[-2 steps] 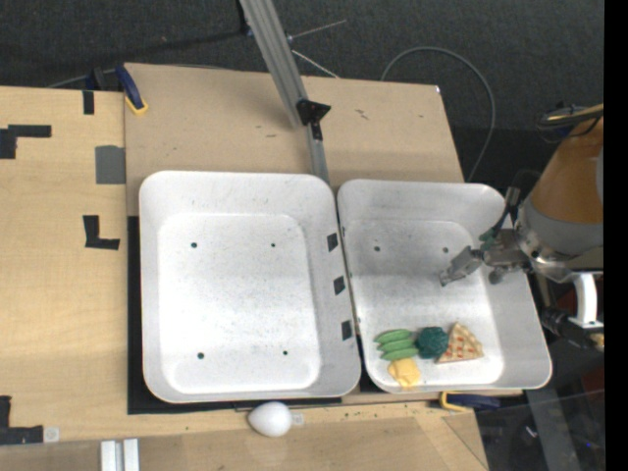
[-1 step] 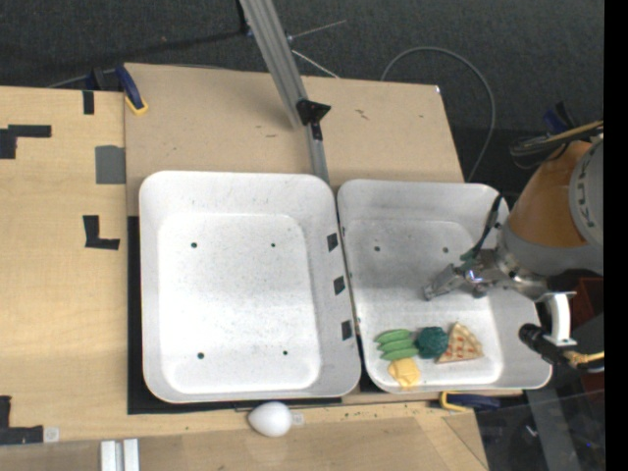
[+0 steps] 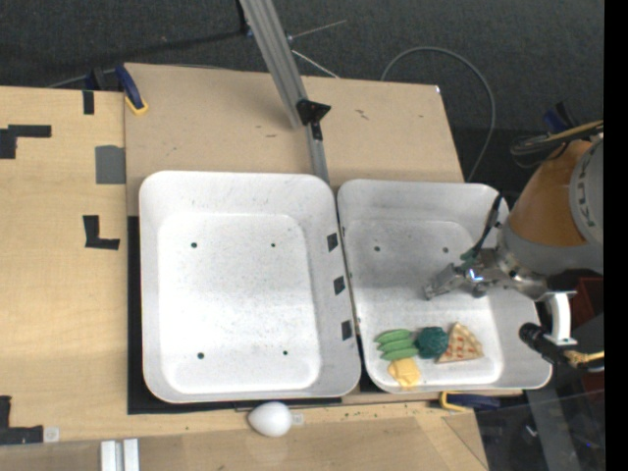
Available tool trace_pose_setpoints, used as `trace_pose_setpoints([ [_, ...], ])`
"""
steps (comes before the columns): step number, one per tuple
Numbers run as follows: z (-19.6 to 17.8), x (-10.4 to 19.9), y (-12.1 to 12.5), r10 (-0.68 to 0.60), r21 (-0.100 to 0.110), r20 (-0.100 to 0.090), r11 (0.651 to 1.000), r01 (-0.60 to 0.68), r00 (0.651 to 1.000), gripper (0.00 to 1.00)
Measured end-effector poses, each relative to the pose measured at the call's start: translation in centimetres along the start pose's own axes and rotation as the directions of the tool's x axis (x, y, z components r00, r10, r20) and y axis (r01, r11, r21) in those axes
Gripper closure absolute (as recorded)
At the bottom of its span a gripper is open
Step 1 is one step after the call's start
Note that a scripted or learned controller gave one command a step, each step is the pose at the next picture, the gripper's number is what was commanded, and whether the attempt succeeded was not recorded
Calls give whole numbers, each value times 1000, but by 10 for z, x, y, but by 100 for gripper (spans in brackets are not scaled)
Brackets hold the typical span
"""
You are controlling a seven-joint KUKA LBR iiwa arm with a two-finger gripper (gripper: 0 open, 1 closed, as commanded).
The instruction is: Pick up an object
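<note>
- Landmark = right bin (image 3: 412, 209), the white tray nearer the arm.
- Arm (image 3: 564, 209) w/ orange band comes in over right bin's right rim, wrist low over the bin's floor.
- Pincer (image 3: 442, 285) sits inside right bin, approx. mid-floor toward its right half, pointing left; metal tip looks close to the floor, contact not clear.
- Pincer state: can't tell how far apart it is from this angle; nothing seen in its grasp.
- Task things all lie in right bin's front edge zone, in a tight cluster, below the pincer in view & apart from it:
  - green pod-like item (image 3: 395, 341), leftmost of cluster, well toward front-left of pincer.
  - dark green round item (image 3: 430, 340), just right of the pod item, touching or nearly so; roughly straight in front of the pincer tip.
  - yellow item (image 3: 405, 369), at right bin's very front rim, beneath the two green ones.
  - pizza-slice-shaped item (image 3: 460, 344), tan/orange w/ spots, rightmost, beside the dark green one; nearest to the pincer's wrist side.
- Left bin (image 3: 235, 189) lies against right bin's left rim.
- White egg-shaped thing (image 3: 270, 418) rests on the surface (image 3: 226, 116), outside & well front-left of right bin, by left bin's front rim.
</note>
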State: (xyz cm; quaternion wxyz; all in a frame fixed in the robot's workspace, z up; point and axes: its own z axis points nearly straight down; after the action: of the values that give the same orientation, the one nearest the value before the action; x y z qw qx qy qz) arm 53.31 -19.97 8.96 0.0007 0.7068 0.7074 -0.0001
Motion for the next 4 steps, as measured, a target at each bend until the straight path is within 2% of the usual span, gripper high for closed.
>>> trace_pose_setpoints([
  [1, -10, 0, 0, 0, 1, -1, 1000, 0, 1000, 100],
  [4, -138, 8, 10, -1, -3, 0, 1000, 1, 1000, 100],
])
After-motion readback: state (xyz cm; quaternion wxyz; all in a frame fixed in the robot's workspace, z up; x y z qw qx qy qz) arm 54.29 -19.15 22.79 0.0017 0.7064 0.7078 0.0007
